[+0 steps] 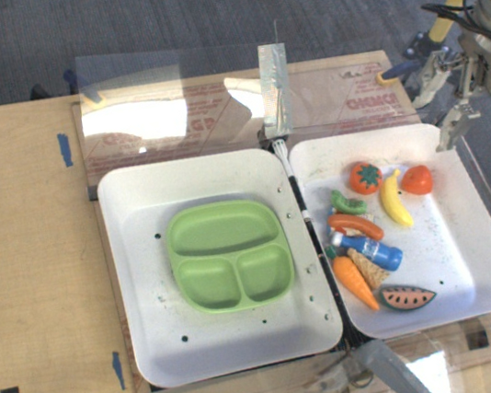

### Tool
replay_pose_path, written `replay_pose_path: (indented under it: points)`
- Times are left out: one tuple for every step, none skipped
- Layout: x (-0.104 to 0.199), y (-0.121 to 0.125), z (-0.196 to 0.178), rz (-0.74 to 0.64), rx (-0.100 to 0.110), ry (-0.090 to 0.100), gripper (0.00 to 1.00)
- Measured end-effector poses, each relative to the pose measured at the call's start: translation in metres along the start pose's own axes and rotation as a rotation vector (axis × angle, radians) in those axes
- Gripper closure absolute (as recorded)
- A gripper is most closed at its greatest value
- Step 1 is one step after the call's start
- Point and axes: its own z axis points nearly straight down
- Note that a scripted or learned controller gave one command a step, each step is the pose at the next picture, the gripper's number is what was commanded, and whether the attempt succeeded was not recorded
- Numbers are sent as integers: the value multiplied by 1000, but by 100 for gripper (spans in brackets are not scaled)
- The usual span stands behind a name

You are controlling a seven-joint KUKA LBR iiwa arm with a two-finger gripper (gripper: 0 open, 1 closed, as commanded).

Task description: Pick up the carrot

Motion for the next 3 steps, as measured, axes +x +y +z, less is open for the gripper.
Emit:
replay_pose_path:
  points:
    - [47, 57, 187, 107, -1, 0, 0]
    - [52, 56, 195, 49, 0, 0, 0]
    - [103, 129, 92, 79, -3, -10, 0]
